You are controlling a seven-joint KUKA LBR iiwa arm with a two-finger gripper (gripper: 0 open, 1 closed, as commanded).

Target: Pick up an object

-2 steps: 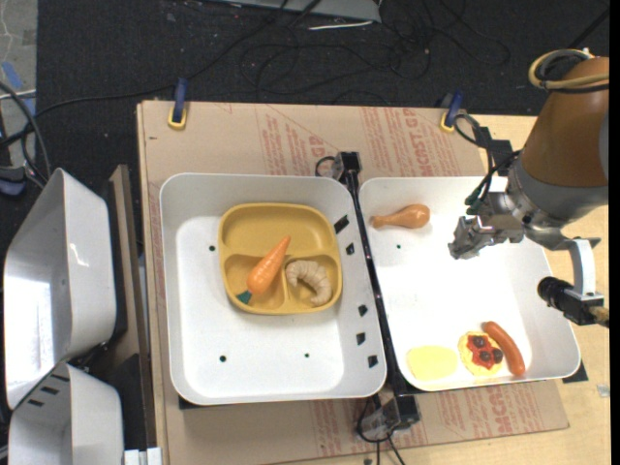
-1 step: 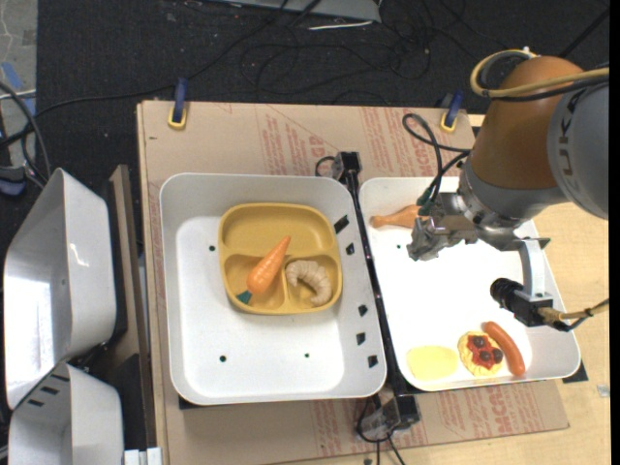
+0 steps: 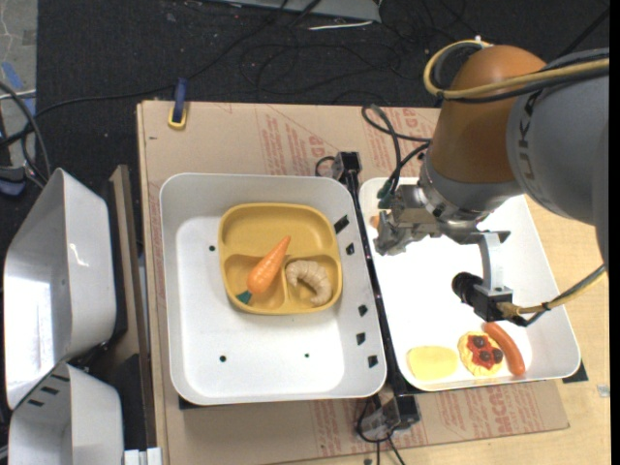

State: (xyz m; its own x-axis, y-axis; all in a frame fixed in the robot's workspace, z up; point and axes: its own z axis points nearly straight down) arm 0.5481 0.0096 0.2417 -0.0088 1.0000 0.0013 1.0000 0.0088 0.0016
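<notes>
- The worktop carries two shallow white bins side by side.
- In the left bin sits a yellow divided plate.
- An orange carrot lies slantwise on the plate, crossing the ridge between compartments.
- A pale curled shrimp lies just beside the carrot, in the plate's lower right compartment.
- In the right bin, three things lie in a row along the near edge: a flat yellow disc, a small pizza and a red sausage. The sausage touches the pizza.
- The grey arm reaches in from the right.
- The end effector hangs over the upper left corner of the right bin, close to the wall between the bins and well apart from the three things in the row.
- Whether the end effector is apart or together cannot be told, and nothing shows clamped in it.
</notes>
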